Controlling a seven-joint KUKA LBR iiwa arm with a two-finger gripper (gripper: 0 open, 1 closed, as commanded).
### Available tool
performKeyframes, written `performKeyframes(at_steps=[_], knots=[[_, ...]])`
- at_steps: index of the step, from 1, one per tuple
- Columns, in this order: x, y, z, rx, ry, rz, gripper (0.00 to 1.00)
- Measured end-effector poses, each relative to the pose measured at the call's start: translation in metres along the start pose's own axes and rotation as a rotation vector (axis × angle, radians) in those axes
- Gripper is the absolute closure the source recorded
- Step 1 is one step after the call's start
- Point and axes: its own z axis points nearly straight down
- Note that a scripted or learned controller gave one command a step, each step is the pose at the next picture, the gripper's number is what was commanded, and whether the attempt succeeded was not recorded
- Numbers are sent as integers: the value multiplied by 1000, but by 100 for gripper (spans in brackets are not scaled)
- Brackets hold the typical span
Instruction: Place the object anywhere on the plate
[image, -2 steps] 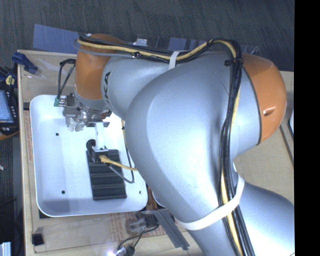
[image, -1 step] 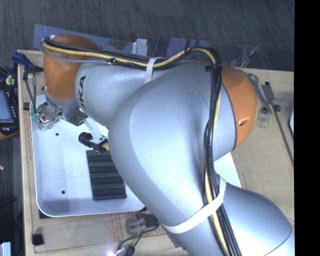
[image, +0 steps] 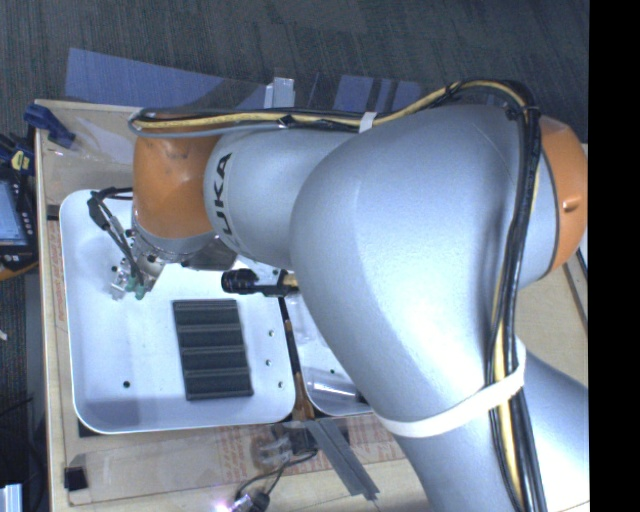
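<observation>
A dark grey ribbed rectangular plate (image: 212, 348) lies flat in the left white bin (image: 100, 400), near its middle front. My gripper (image: 131, 284) hangs over the bin's upper left part, up and to the left of the plate, below the orange wrist band (image: 170, 190). Something small and greenish shows at the gripper's tip, too small to identify. The big grey arm (image: 400, 270) covers most of the right bin.
A black knob on a thin rod (image: 250, 283) sticks out near the bin divider. Only a sliver of the right bin (image: 335, 395) shows under the arm. Cables run along the arm. Clutter and a dark device sit off the bench's left edge.
</observation>
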Motion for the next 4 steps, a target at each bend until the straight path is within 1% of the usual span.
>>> performKeyframes(at_steps=[1,2,3,4], knots=[[47,-41,1,0,1,3,100],[57,-119,1,1,2,-193,100],[117,-18,0,-1,-1,-359,100],[111,-63,1,0,0,-766,100]])
